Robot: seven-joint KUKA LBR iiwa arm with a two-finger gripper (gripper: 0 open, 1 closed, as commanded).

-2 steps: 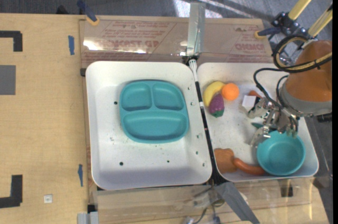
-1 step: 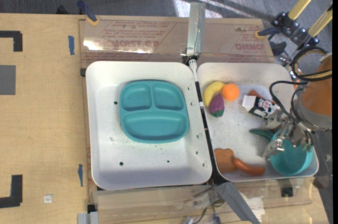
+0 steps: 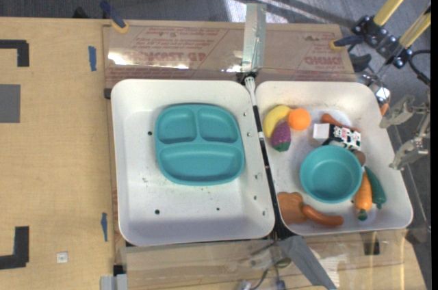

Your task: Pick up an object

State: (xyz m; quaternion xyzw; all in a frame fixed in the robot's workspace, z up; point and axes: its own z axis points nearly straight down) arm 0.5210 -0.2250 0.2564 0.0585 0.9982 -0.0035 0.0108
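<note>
left bin holds a teal tray; right bin a teal bowl, toys.

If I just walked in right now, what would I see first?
First, the big teal divided plastic plate lying in the middle of the left white bin. Next, the round teal bowl in the right white bin, ringed by bright toy food: a yellow banana and an orange ball behind it, a carrot at its right.
</note>
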